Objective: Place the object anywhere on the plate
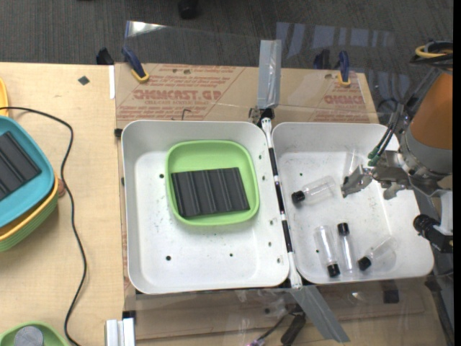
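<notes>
Pick-up stage: the gripper (pixel 354 184), fingers seemingly together and holding nothing, hovers right of center beside a vial (pixel 315 192); grasping precedes reaching the green plate (pixel 248 157) left of center.

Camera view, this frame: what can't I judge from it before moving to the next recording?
- Hand, camera view: too small and blurred against the right bin to tell its state or whether it grips anything.
- Clear vials, camera view: see-through bodies blend into the white bin; only black caps read clearly.
- Arm, camera view: cut off by the right edge.
</notes>
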Controlling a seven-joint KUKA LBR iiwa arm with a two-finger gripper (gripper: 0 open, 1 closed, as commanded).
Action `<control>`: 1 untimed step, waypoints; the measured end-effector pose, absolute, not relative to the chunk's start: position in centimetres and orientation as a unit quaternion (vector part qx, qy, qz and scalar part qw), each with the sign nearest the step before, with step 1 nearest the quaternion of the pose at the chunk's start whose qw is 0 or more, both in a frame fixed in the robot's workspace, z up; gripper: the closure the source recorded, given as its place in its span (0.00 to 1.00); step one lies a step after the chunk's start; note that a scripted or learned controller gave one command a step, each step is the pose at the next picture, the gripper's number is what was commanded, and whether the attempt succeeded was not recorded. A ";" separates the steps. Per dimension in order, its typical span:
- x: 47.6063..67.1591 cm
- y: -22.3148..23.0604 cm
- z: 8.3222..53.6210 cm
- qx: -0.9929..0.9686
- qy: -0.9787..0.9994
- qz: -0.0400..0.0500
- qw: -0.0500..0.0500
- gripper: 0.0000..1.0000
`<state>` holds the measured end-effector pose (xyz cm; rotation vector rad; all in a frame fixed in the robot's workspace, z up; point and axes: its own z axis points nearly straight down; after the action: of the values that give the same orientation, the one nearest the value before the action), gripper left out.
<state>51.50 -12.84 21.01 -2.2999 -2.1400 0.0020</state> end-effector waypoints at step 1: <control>50.3 -14.1 25.8 -0.813 -0.582 0.001 0.000 0.00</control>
<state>50.31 -14.11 25.79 -2.5547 -1.8300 0.0044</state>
